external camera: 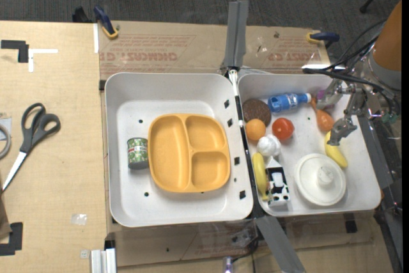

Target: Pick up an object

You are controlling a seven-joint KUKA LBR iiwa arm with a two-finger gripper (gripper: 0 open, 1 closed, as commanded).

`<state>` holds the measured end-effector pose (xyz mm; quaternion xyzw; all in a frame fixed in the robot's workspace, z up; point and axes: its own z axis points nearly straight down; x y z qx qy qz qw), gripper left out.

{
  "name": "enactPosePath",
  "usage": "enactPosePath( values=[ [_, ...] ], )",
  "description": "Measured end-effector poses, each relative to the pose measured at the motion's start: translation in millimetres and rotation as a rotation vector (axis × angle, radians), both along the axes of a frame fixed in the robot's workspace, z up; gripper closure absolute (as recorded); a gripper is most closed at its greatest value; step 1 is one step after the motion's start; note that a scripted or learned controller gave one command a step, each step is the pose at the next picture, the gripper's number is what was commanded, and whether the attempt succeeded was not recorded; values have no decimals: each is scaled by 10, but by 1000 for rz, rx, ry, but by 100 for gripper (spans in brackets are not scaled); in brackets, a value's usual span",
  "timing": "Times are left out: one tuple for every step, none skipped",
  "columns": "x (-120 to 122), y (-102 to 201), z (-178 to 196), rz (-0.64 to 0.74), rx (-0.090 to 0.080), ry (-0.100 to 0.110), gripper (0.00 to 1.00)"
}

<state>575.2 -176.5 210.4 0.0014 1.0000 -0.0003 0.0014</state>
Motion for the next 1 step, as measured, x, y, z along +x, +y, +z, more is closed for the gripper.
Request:
enactPosePath(
  values=[
    [564, -362, -1168, -185, 0, -3, 0]
  ],
)
